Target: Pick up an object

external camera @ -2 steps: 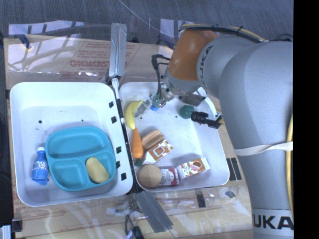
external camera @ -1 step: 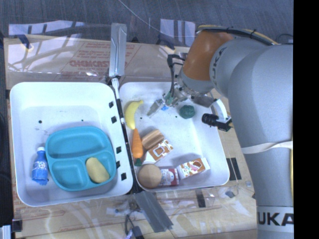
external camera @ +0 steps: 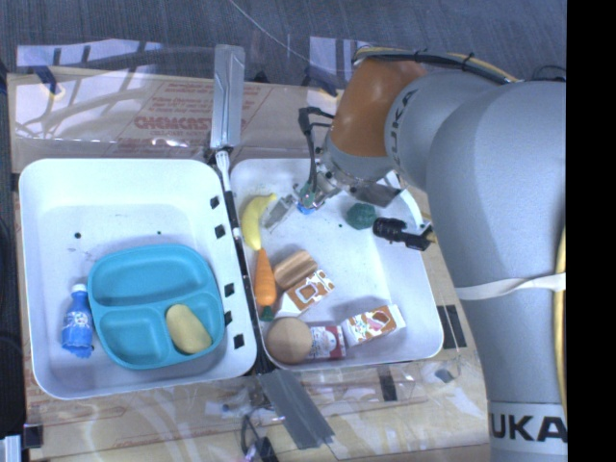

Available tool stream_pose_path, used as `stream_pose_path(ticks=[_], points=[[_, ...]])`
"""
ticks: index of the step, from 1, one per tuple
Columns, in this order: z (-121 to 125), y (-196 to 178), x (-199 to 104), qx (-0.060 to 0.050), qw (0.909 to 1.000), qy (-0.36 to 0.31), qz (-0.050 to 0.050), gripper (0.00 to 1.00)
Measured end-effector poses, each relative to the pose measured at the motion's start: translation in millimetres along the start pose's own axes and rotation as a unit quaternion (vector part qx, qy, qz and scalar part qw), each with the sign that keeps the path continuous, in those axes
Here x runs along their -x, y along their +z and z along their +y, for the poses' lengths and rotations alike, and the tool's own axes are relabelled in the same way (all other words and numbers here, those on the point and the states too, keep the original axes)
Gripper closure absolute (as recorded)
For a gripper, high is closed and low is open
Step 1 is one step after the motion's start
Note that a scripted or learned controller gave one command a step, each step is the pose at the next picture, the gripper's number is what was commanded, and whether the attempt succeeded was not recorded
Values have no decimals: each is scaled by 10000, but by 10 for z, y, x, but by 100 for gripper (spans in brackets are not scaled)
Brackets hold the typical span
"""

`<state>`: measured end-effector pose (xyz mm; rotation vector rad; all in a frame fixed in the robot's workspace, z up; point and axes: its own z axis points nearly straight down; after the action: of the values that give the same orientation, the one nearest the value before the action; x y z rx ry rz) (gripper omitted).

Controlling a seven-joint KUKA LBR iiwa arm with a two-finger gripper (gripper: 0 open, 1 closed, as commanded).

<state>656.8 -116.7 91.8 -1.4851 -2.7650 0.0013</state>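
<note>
The shallow white right bin [external camera: 409,287] keeps bare floor along its right wall, its left edge crowded. The two-finger gripper [external camera: 306,198] hangs near the back wall, just beside the curved yellow plastic banana [external camera: 253,218] lying against the divider; whether its fingers are apart, I cannot tell.
</note>
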Motion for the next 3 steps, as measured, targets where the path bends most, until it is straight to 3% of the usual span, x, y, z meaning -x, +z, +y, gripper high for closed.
stream_pose_path(ticks=[1, 2, 3], points=[[-636, -5, 277, -1, 9975, -706, -11, 0], [-615, -118, 274, 9, 9973, -738, -20, 100], [-234, -1, 287, 13, 9996, 283, -13, 100]])
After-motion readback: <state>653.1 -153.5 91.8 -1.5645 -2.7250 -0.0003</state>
